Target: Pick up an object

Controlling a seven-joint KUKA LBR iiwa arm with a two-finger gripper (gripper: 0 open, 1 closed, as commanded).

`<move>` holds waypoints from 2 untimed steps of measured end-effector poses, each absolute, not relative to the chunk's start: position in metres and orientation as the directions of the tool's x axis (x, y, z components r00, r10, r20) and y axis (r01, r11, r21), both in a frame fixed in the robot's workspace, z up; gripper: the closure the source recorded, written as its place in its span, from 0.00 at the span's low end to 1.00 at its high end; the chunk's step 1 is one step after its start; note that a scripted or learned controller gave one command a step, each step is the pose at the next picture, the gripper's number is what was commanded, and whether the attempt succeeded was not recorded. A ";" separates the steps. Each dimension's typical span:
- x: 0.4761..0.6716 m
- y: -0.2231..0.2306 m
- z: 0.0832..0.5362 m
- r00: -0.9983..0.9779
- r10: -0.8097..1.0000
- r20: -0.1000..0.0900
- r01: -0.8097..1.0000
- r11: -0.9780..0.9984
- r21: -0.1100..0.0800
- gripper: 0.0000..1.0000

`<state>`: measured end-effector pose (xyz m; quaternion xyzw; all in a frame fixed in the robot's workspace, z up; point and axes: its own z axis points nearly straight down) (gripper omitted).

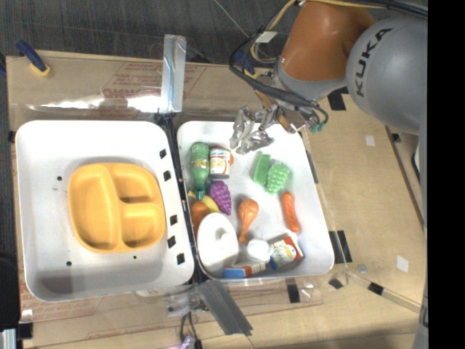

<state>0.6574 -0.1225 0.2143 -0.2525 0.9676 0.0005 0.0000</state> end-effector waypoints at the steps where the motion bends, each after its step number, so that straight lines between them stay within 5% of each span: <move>1: 0.658 -0.114 0.251 -0.959 -0.282 -0.006 -0.282 0.959 -0.002 1.00; 2: 0.659 -0.113 0.262 -0.959 -0.285 -0.010 -0.285 0.959 -0.005 1.00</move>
